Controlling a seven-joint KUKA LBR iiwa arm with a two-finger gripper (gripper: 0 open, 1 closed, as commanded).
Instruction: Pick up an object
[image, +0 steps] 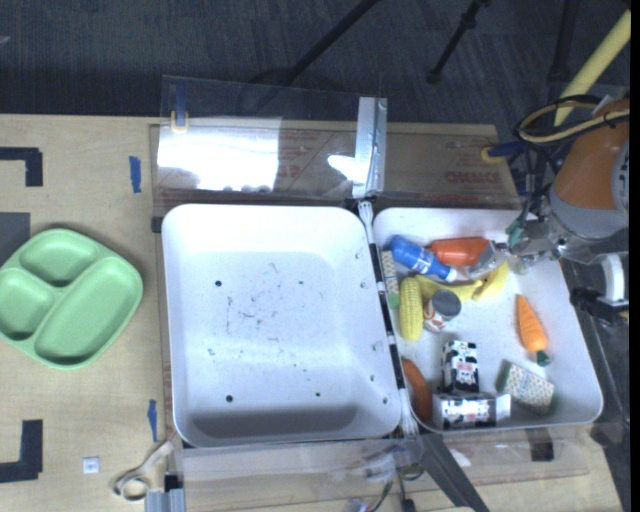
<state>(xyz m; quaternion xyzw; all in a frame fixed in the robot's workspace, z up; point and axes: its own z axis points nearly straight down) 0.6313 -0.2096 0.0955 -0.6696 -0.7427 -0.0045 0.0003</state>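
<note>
Grey gripper (520, 240) is hovering at the right bin's (585, 385) upper right, beside the banana (488, 284); whether it is gripping anything I cannot tell; next, probably descending onto the banana

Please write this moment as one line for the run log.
arm: at right bin far edge | gripper: near banana, nothing seen held | left bin: no objects | carrot: in right bin

From my console the gripper (520, 245) is too blurred to read. Just beside it, clutter hides most of the banana (490, 283).
</note>
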